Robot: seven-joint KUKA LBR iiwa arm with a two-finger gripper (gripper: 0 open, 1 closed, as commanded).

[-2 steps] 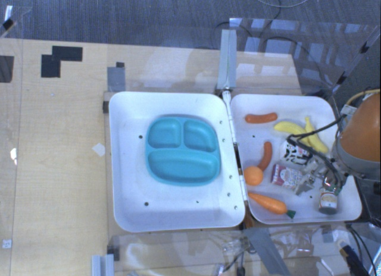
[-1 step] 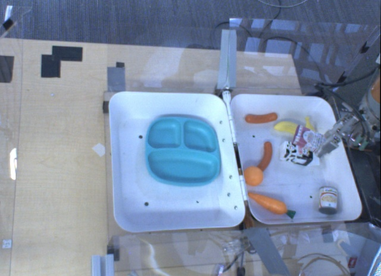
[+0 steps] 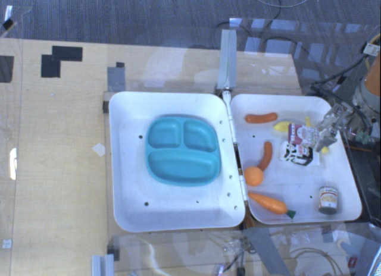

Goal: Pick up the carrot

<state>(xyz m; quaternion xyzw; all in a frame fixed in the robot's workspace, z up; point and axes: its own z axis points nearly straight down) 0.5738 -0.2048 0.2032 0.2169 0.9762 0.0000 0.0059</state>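
Around the carrot (image 3: 271,204) there's decent room: bare bin floor to its right until the small can (image 3: 328,199). The orange (image 3: 253,176) sits close above its thin end, and the right bin's near wall (image 3: 297,219) crowds it from below.

- The arm (image 3: 372,90) is cut off by the right edge.
- The gripper (image 3: 328,131) is too small and blurred to read its finger spacing.
- It covers part of a yellow item (image 3: 282,127) and a carton (image 3: 299,144).
- The can (image 3: 328,200) label is unreadable.
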